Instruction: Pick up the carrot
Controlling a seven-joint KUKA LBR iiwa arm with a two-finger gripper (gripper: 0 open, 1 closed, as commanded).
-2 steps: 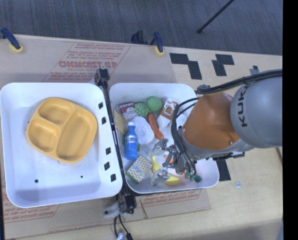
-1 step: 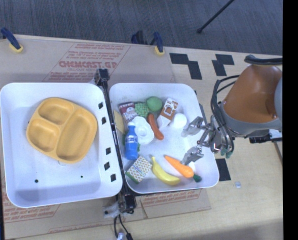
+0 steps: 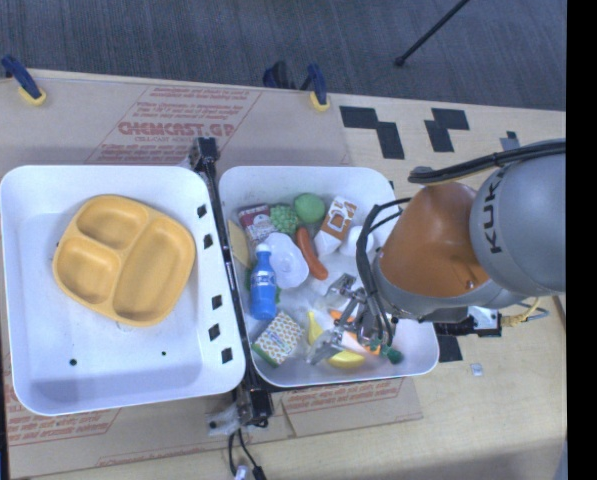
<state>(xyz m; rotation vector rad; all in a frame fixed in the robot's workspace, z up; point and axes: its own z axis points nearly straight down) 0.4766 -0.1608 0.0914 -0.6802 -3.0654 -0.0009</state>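
The carrot (image 3: 370,346) is a small orange piece with a green end. It lies near the front right corner of the right bin (image 3: 378,180), partly under the gripper. The gripper (image 3: 345,320) hangs low over the bin's front half, right above the carrot and a yellow toy (image 3: 346,359). Its metal parts and cables hide part of the carrot. The grey arm with its orange band (image 3: 428,248) covers the right side of the bin. I cannot make out whether anything is held.
The right bin also holds a blue bottle (image 3: 263,284), a long orange-red piece (image 3: 312,252), a green ball (image 3: 309,208), a white item (image 3: 288,260) and small packets (image 3: 277,338). The left bin (image 3: 38,368) bears a yellow divided plate (image 3: 124,259).
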